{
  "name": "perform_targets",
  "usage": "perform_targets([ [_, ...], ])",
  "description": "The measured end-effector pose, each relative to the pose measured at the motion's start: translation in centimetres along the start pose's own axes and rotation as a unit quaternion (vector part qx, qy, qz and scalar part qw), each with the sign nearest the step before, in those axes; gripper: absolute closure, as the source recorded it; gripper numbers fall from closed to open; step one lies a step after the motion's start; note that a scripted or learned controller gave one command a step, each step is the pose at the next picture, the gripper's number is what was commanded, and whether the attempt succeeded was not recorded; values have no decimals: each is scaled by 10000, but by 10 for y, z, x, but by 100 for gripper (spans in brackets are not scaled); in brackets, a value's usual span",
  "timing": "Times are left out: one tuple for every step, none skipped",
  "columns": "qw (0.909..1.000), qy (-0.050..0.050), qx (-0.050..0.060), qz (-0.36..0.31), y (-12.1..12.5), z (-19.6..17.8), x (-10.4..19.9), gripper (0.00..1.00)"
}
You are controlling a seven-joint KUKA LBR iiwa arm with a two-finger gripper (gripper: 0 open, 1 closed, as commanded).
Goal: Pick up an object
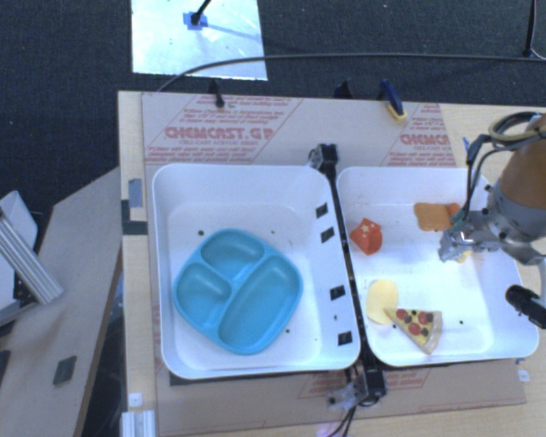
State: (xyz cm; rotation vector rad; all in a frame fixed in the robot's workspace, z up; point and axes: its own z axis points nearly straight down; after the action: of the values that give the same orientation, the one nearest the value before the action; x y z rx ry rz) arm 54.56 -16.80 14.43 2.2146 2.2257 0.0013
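Observation:
The right bin (491, 330) holds a red block (367, 236), an orange flat piece (434, 215), a pale yellow piece (380, 299) and a toy pizza slice (419, 324). My gripper (457, 244) hangs low over the right part of this bin, just below and right of the orange piece. The arm comes in from the right edge with its orange band above the wrist. The fingers are small and blurred against the white floor.
The left bin (177, 208) holds a blue divided plate (238, 289). A black divider with clips runs between the two bins. A cardboard sheet lies under both bins, and cables run along the far side.

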Motion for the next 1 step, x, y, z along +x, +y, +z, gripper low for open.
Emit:
perform_targets([
  [10000, -6, -18, 2, -5, -62, -4, 100],
])
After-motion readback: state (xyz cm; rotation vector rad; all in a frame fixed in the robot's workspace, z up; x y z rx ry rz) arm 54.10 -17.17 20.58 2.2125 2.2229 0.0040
